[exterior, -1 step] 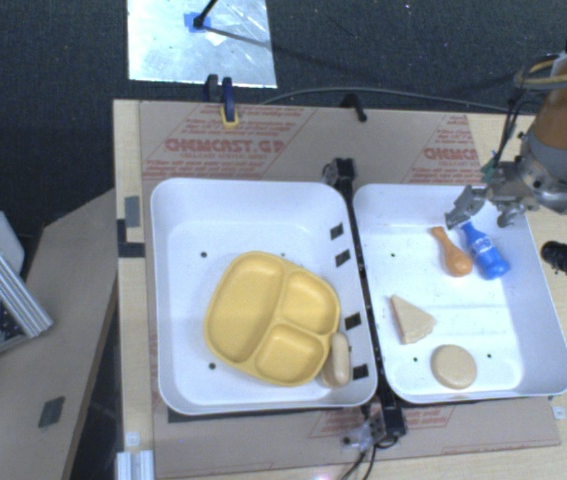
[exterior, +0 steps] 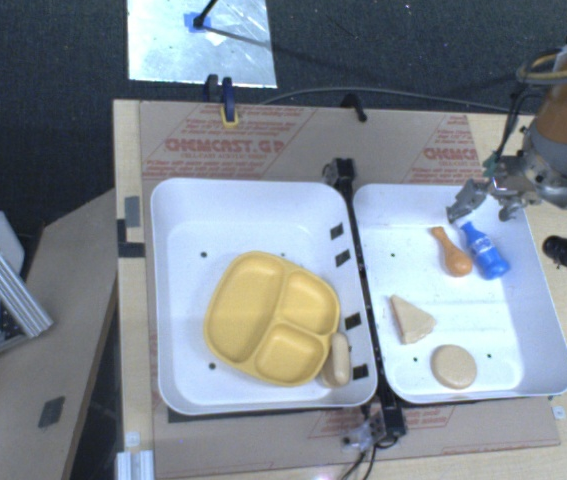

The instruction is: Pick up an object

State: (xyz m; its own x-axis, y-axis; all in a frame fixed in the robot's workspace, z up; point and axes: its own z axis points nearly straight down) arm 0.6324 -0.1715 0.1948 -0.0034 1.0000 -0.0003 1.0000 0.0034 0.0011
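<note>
Arm: grey with an orange band, reaching in from the right, over the far right corner of the right bin (exterior: 553, 348).
Gripper (exterior: 485, 200): above the far part of the right bin, its fingers spread apart, with nothing between them; it seems to hang just above the bin floor, though the slant of the view makes height hard to judge.
Blue bottle (exterior: 484, 251): lying in the right bin, just nearer than the gripper, tilted.
Tan wooden spoon-shaped piece (exterior: 452, 252): beside the blue bottle on its left, almost touching it.
Pale wedge (exterior: 412, 320): middle of the right bin, apart from the others.
Round beige disc (exterior: 454, 366): near side of the right bin, just near-right of the wedge.
Left bin (exterior: 188, 218): holds a yellow divided tray (exterior: 271, 316).
Small beige roll (exterior: 338, 359): against the tray's near right edge, touching it.
</note>
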